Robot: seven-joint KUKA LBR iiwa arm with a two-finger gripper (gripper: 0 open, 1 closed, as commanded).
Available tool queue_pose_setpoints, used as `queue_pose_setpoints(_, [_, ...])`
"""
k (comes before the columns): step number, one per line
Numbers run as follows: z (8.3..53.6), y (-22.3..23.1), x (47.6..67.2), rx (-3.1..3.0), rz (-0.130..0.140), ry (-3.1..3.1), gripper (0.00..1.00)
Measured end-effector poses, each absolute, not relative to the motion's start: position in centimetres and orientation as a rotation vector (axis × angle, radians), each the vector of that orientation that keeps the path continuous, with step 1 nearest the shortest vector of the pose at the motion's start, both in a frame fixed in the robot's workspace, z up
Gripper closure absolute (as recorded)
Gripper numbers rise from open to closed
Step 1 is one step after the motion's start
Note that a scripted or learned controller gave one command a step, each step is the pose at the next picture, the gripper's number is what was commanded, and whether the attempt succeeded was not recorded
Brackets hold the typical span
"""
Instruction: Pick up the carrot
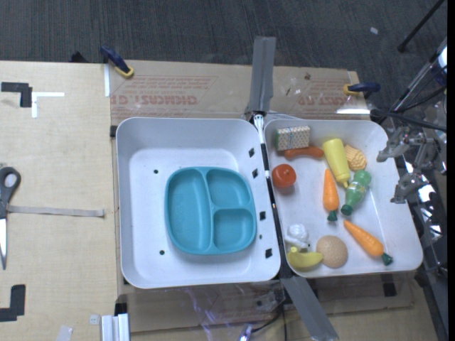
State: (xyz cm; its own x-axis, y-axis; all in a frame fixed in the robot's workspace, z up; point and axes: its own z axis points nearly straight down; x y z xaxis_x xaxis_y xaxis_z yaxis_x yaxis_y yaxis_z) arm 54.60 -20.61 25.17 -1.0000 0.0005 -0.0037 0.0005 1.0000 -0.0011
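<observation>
Right now you have two carrots in the right bin (398, 222). One carrot (330, 192) stands nearly upright near the bin's middle, just beside a yellow bottle (336, 160) at its 1 o'clock and a green bottle (355, 192) at its 3 o'clock. The second carrot (365, 239) lies tilted toward 5 o'clock of the first, near the bin's lower right corner. At 9 o'clock of the first carrot you see a red tomato (284, 176); at 6 o'clock, a tan round bun (331, 251) and a banana (304, 259). Your gripper (402, 168) hangs over the bin's right rim, at 3 o'clock of the carrots and well apart from both. You cannot tell how its fingers stand, and nothing is visibly in its grasp. The left bin (135, 190) carries a teal divided plate (210, 209).
</observation>
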Motion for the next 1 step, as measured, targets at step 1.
queue_pose_setpoints(1, [9.31, -18.91, 54.88, -0.122, -0.002, 3.135, 0.00])
